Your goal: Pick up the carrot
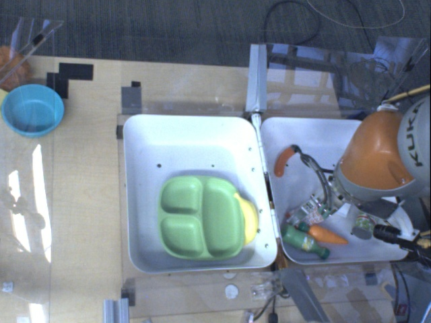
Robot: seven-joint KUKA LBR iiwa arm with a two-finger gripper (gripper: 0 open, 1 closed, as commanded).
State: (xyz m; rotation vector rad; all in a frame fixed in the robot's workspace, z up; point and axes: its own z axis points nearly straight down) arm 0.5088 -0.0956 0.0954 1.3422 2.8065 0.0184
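Robot arm over the right of 2 white bins on a wooden tabletop (81,200).
The carrot (328,235) lies near the front of the right bin (303,136), touching a green bottle (304,240). The gripper (315,209) hangs just above them; whether it grips anything cannot be told. A green tray (201,216) sits in the left bin (188,140).

Pale wooden desk (81,200), two shallow white bins set side by side on it, left bin (188,136) touching right bin (296,136), blue bowl (32,110) placed at far left, black angular block (69,76) laid just beside it
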